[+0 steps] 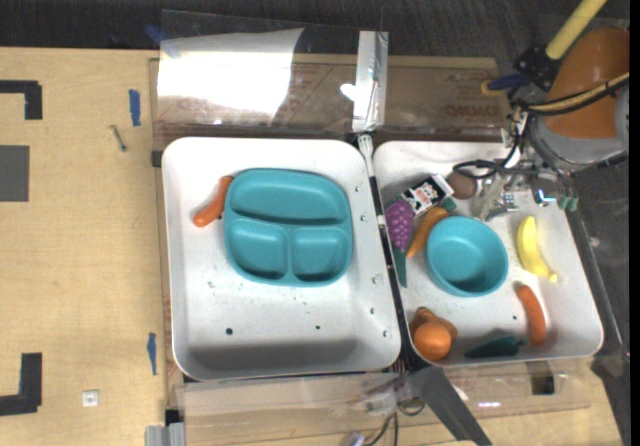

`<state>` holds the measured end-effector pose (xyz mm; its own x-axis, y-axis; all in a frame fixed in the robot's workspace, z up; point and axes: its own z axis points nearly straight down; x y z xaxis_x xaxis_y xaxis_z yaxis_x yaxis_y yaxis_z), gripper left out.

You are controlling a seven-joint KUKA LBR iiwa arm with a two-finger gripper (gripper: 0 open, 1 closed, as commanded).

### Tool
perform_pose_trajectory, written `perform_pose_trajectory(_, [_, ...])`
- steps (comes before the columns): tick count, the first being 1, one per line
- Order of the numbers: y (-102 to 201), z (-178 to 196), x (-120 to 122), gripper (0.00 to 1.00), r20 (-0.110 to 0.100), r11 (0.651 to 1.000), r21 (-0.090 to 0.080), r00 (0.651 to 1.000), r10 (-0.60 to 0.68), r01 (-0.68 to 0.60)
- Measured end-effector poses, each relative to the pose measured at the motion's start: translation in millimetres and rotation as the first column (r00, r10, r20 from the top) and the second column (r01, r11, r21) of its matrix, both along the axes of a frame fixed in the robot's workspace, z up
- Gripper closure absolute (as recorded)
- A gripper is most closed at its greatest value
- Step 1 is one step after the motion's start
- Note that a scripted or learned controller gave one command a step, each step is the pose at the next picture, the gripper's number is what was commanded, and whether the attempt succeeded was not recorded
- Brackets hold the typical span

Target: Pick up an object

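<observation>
1. The gripper [505, 196] hangs over the back right part of the right bin [590, 329], below the arm's orange band [590, 74] and a tangle of cables. From this slanted view it cannot be made out whether it is released or clenched, and nothing can be seen caught in it.

2. Judged from this, the step in hand is the approach: the tool is over the bin but no object has been taken.

3. Closest to the tool is the yellow banana [533, 249], just beside it and toward the front right. A small brown object [463, 183] lies just to its left, near the bin's back wall.

4. A little further out sits the teal bowl [467, 254], in the middle of the bin, in front of the tool and slightly left.

5. Left of the bowl, along the divider, lie a black-and-white carton [427, 193], purple grapes [399, 222] and an orange carrot [424, 227] that touches the bowl's rim.

6. Well apart, at the front, are an orange fruit [433, 337], a sausage-like orange piece [533, 313] and a dark green item [495, 344].

7. The left bin [190, 334] holds a teal divided plate [289, 225] with an orange piece [210, 205] at its left edge, far from the tool.

8. The next move likely calls for a short shift toward the banana, then a straight descent that keeps clear of the bowl's rim and the bin wall.
</observation>
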<state>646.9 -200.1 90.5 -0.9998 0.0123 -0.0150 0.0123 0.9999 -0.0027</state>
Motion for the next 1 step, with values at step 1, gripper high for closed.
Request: perform_pose_trajectory(1, [68.8, 149.6, -15.0, 1.00, 0.001, 0.954, 0.006, 0.954, -0.301, 0.301])
